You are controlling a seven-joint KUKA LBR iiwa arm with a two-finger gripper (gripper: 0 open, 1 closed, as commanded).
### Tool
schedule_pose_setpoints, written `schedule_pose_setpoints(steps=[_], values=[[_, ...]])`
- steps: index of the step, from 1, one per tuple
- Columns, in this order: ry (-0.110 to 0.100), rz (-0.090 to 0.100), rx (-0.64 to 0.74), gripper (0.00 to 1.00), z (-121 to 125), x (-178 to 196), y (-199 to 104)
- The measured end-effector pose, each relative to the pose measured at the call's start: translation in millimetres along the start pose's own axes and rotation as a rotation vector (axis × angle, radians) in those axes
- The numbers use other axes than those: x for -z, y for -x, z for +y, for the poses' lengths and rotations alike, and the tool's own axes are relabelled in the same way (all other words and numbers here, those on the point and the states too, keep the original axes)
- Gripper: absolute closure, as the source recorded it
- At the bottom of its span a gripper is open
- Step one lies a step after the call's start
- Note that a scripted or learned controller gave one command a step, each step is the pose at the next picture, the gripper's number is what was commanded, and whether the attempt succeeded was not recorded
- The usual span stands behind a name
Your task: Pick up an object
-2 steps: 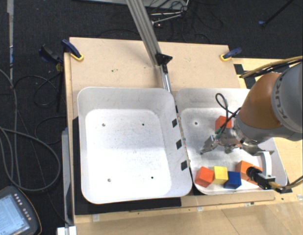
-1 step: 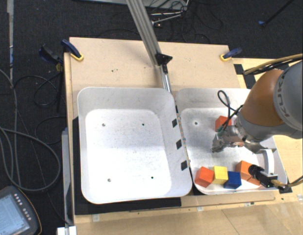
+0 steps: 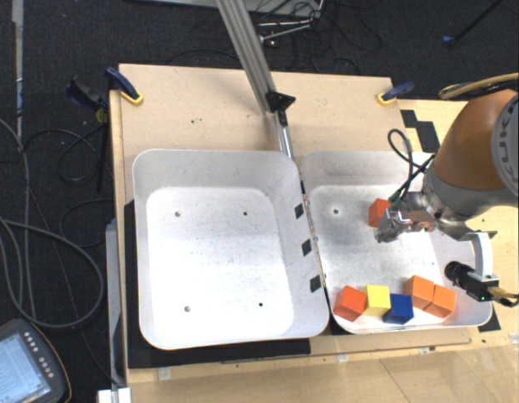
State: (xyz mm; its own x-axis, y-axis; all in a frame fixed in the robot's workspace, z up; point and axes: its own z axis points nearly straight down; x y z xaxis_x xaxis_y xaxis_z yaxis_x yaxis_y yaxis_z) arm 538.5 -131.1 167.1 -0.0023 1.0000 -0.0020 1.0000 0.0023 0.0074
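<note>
— Blocks first: how many?

— Six in the right bin [image 3: 343, 170]. Five lie in a cluster along its near edge: an orange block [image 3: 350, 301] at the left end, a yellow block [image 3: 378, 298] touching it, a blue block [image 3: 400, 308] just beside the yellow, then two more orange blocks [image 3: 424, 290] [image 3: 442, 300] pressed together at the right end.

— And the sixth?

— A red-orange block [image 3: 378, 211], well apart from the row, in the middle of the bin, right at the gripper [image 3: 389, 228].

— Is the gripper holding it?

— I cannot tell. The tool sits low over the bin floor with the block against its left side, but the fingers are hidden under the wrist housing, so open or closed is not readable.

— By colour, then?

— Three orange, one red-orange, one yellow, one blue.

— Bins?

— Two white ones, side by side on the wooden bench [image 3: 209, 99]. The left bin [image 3: 159, 225] shows bare floor with dark scuffs.

— The arm?

— One arm [image 3: 482, 154], reaching in from the right, its orange band above the wrist over the right bin's far corner.

— Anything else countable?

— Two blue-and-yellow clamps, one [image 3: 123, 86] at the bench's far left corner and one [image 3: 395, 93] at the far right, plus one metal pole [image 3: 247, 44] slanting down to the seam between the bins.
</note>
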Motion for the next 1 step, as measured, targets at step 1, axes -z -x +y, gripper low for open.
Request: schedule_pose_setpoints(steps=[1], values=[[0.0, -0.001, 0.0, 1.0, -2.2, 61.2, 5.9]])
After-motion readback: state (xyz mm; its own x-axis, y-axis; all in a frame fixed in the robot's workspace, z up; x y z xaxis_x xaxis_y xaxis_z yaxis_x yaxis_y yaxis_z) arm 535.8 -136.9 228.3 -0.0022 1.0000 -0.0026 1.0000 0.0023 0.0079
